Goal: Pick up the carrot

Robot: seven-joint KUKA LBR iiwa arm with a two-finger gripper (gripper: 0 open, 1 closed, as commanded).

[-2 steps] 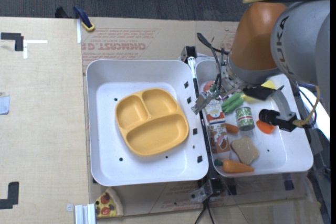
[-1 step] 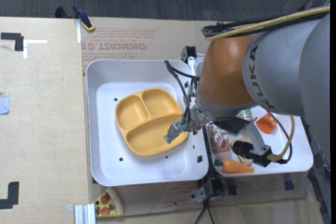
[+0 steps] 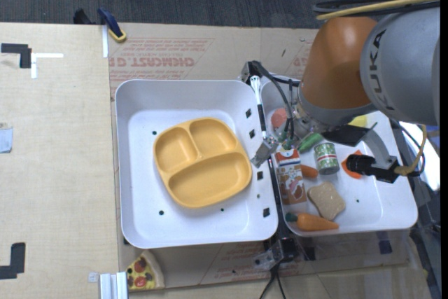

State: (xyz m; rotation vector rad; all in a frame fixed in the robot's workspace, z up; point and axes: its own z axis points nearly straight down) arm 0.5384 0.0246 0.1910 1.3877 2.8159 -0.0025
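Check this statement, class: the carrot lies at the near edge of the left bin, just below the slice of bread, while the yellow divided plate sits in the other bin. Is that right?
One detail is wrong. In the camera view the carrot lies at the near edge of the right bin, not the left, just below the slice of bread. The yellow divided plate sits in the other bin, the left bin.

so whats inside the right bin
The right bin holds a carrot, bread slice, carton and can. The arm covers its far part.
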